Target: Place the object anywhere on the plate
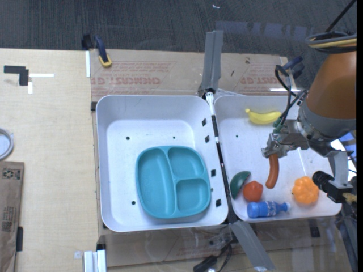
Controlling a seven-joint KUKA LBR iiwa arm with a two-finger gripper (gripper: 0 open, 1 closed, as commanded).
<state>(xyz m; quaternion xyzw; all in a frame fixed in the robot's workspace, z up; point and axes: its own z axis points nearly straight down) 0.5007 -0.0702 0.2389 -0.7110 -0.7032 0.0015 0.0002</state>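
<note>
**Count of items on the bench**

Two white bins: left bin [108, 152], right bin [232, 129]. One teal divided plate [170, 181]. One banana [262, 116], one sausage [273, 171], one tomato [253, 191], one orange pepper [305, 190], one green vegetable [239, 182], one blue bottle [266, 209].

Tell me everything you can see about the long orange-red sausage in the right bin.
The long orange-red sausage is a smooth, glossy, slightly curved toy, plastic by its look. It hangs nearly upright over the right white bin, its top end between the fingers of the claw, its lower end near the round red tomato. Whether it touches the floor is unclear.
</note>
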